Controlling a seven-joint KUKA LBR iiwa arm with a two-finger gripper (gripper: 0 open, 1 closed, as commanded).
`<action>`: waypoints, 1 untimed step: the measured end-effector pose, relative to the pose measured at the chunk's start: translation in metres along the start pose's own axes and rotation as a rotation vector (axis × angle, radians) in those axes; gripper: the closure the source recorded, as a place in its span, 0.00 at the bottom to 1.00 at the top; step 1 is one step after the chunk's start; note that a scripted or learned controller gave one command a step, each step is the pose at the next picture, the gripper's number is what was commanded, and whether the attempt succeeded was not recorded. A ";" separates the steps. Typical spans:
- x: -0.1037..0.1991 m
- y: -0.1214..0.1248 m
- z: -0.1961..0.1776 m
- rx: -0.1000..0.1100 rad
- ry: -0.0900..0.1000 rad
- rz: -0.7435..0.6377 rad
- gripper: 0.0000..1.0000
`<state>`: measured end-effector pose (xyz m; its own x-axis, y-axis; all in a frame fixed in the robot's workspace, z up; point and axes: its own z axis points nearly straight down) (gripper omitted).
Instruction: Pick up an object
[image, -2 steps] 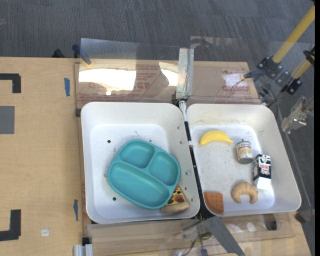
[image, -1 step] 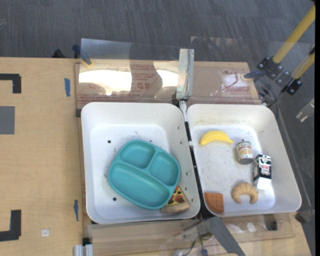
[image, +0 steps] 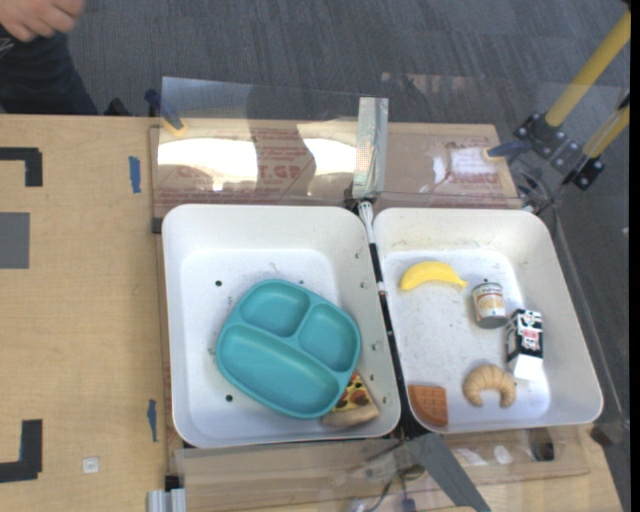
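Under the teal plate (image: 288, 346), at its five o'clock edge, a pizza slice (image: 352, 404) peeks out half-hidden; at three o'clock sit banana (image: 432, 275), can (image: 489, 302), croissant (image: 490, 384).

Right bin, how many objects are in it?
5. In the right bin: a banana at the back, a small can, a black-and-white carton, a croissant, and a waffle piece at the front-left corner.

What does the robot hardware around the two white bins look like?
Upper right stand yellow poles joined by black clamps. A plain grey bar slants across the bottom edge. Whether either belongs to the arm, I cannot tell.
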<state>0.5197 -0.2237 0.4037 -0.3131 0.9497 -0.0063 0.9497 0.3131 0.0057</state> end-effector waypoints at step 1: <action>0.014 -0.037 -0.018 0.004 0.001 0.430 1.00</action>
<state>0.4802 -0.2219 0.4214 0.1111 0.9938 -0.0028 0.9938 -0.1111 0.0038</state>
